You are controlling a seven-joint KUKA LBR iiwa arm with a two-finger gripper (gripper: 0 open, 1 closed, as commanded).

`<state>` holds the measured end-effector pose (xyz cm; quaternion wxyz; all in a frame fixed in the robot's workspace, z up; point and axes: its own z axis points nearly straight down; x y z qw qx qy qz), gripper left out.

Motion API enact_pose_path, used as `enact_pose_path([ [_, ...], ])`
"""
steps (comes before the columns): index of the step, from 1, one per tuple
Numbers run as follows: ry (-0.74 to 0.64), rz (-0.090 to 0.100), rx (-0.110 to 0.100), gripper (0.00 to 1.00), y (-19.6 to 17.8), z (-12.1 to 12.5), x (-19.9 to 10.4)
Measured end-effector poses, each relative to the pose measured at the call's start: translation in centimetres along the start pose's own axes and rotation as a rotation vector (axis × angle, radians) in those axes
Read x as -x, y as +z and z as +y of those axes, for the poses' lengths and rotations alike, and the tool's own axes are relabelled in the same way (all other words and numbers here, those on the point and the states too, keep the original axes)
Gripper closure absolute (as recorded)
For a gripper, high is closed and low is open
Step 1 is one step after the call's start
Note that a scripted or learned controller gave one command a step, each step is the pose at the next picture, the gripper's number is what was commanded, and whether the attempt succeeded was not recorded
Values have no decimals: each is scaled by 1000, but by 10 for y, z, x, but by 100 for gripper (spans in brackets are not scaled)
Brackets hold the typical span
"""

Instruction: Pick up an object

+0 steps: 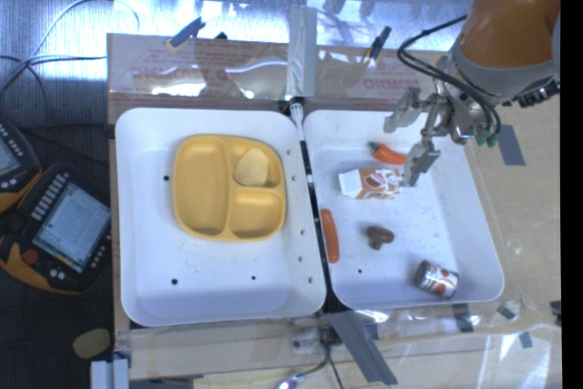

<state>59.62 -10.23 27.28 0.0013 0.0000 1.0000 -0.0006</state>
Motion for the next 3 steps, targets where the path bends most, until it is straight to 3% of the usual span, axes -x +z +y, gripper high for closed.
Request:
enact_pose_path([
  [1,-155,2,0,0,170,-19,-55],
  [2,11,-10,0,0,183,-23,40],
  [3,10,-16,-4,100,171,-23,42],
])
